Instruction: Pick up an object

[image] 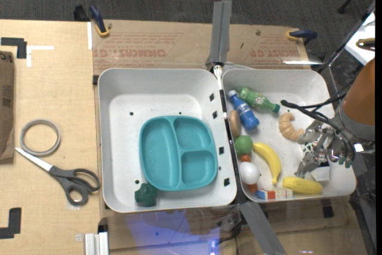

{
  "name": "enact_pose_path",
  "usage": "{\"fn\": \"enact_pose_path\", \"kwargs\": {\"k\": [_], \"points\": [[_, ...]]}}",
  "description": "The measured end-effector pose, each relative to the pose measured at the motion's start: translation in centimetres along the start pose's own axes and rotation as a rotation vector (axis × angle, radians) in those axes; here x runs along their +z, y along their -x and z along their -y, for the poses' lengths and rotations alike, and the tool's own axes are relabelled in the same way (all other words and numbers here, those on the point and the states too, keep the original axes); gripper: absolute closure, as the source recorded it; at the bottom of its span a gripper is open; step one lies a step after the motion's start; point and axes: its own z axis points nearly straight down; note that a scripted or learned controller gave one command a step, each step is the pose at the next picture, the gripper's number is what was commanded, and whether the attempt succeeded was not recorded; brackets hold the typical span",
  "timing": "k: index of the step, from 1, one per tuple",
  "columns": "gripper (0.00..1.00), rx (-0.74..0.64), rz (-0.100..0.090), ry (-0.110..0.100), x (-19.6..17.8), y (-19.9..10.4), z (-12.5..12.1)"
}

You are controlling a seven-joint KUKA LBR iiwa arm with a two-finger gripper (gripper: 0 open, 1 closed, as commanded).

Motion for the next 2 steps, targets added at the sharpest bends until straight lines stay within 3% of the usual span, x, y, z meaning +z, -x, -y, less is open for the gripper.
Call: {"fn": "enact_pose_path", "kwargs": {"k": [1, 2], "points": [[0.0, 0.066, -0.001, 0.0, 4.58, -1.11, -5.75], [1.0, 0.064, 0.001, 0.0, 3.67, -1.05, -5.8]]}}
